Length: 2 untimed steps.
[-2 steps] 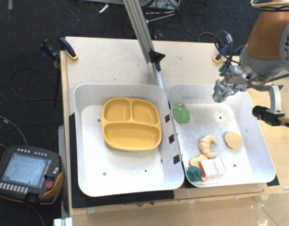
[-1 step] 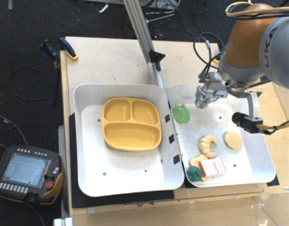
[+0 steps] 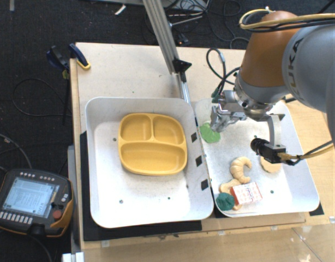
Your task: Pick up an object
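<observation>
Arm reaching for the green piece
Jaws [image 3: 217, 123] sit low over the green round piece [image 3: 210, 135], right of frame centre, presumably to grasp it; their state cannot be told.

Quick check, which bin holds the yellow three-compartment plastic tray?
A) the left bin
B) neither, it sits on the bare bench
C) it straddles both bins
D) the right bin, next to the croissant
A: the yellow three-compartment plastic tray lies flat inside the left white bin, while the beige croissant-shaped toy sits in the right white bin.
</observation>
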Motion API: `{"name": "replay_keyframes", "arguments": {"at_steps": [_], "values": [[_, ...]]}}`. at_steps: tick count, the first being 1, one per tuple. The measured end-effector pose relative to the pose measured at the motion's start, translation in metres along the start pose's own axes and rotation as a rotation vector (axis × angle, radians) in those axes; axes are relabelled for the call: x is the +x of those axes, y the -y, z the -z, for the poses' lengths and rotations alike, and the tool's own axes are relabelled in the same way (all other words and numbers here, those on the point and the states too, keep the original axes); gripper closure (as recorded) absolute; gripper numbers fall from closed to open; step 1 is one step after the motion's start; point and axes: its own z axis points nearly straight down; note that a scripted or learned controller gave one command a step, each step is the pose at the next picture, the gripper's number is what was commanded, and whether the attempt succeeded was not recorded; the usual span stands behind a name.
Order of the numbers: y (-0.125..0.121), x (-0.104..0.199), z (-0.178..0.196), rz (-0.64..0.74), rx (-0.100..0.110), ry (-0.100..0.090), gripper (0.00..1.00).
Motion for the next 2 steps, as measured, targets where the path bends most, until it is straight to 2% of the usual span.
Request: {"name": "replay_keyframes", "arguments": {"at_steps": [2], "values": [[0.003, 0.107, 0.011, 0.002, -0.003, 0.0, 1.0]]}}
